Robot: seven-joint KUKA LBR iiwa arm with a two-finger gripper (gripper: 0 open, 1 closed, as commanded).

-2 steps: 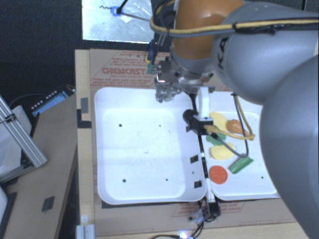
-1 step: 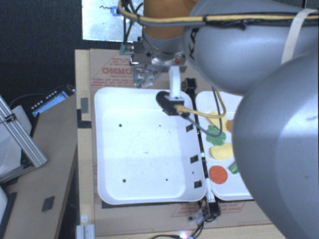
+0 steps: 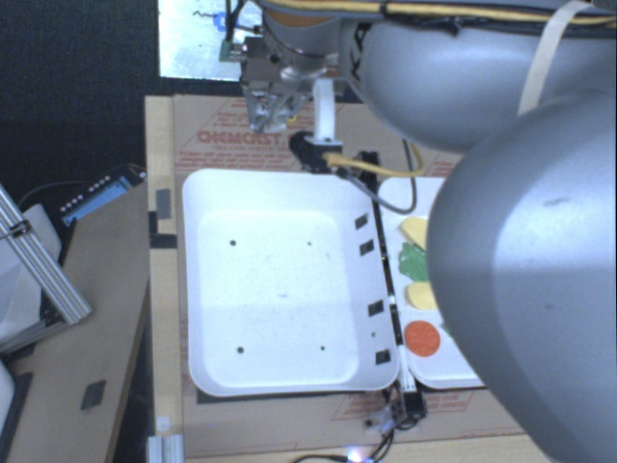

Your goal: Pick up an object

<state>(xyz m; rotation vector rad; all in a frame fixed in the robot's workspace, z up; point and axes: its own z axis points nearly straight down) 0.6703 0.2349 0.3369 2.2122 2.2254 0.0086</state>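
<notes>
Grey arm (image 3: 521, 258) looms over the right bin (image 3: 397, 196).
Gripper (image 3: 273, 114) hangs at twelve o'clock beyond the left bin (image 3: 280, 283), grip state unclear; yellow (image 3: 415, 230), green (image 3: 414, 260) and orange pieces (image 3: 421, 338) lie at three o'clock.

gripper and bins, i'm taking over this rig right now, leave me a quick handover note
Gripper: up beyond the far edge of the left bin, over the cardboard sheet, with nothing seen between its fingers.
Things: a yellow piece, a green piece, another yellow piece and a red-orange round piece lie in the right bin, along its left side. The arm covers the rest of that bin.
Done: nothing picked up yet.
Left: move to the right bin, grip one piece and lift it.
</notes>
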